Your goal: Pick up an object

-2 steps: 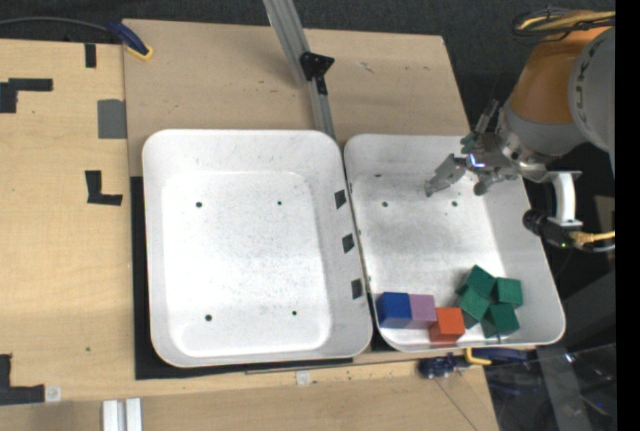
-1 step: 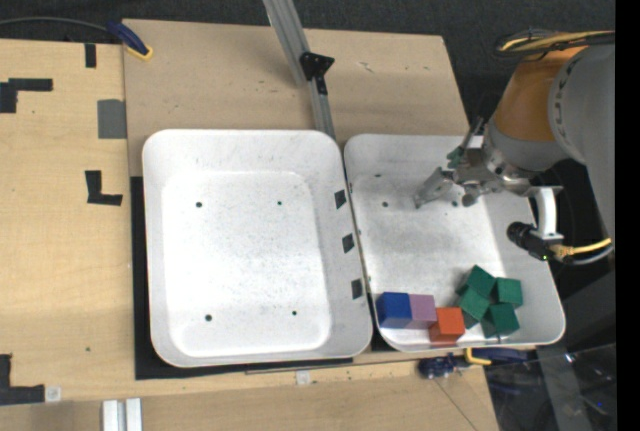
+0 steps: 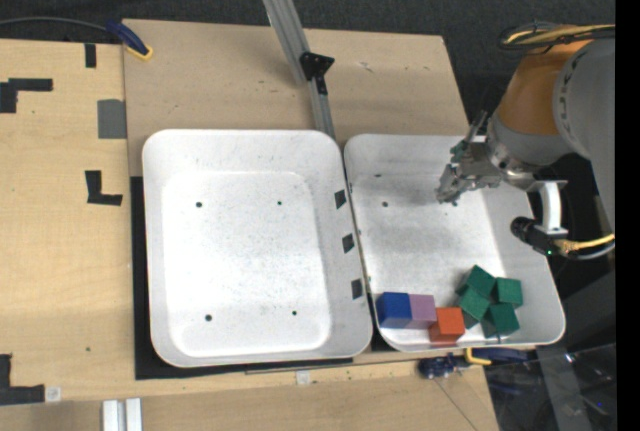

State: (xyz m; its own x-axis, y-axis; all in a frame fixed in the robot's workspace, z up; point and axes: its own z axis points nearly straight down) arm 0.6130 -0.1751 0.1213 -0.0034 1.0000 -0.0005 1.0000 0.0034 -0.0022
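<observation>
Overhead, tool (image 3: 450,193) above right bin (image 3: 420,249); blocks (image 3: 450,309) unlabelled.

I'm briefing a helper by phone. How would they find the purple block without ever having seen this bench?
Start at the right-hand white bin and go to its near edge, where small blocks cluster. The purple block lies between a blue block and an orange block. It is the cluster's only pale lilac piece.
</observation>
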